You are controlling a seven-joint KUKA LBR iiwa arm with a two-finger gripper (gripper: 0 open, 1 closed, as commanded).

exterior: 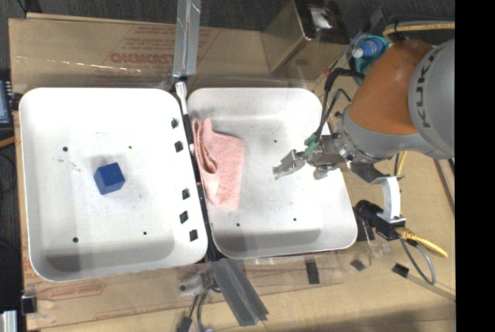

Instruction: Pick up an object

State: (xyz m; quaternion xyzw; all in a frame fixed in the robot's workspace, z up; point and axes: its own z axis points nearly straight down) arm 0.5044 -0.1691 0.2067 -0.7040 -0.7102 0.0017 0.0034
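Camera view puts your likeliest target, the pink cloth, well to the left of the claw, lying crumpled against the left wall of the right bin. It is bunched into a long ridge along that wall, probably because it slumped there, and that ridge gives you folds to pinch. A blue cube sits further left again, across the divider, alone on the floor of the left bin; reaching it would mean crossing both rims.

You have the claw low over the middle of the right bin, pointing left toward the cloth. It is small and blurred here, so you cannot tell whether it is spread or pressed together, and nothing is visibly caught in it. I judge the pick not yet made.

Behind the claw, to its right, the arm leans in over the bin's right rim, cables trailing off it. A cardboard box stands beyond the bin's far edge, clear of your path.
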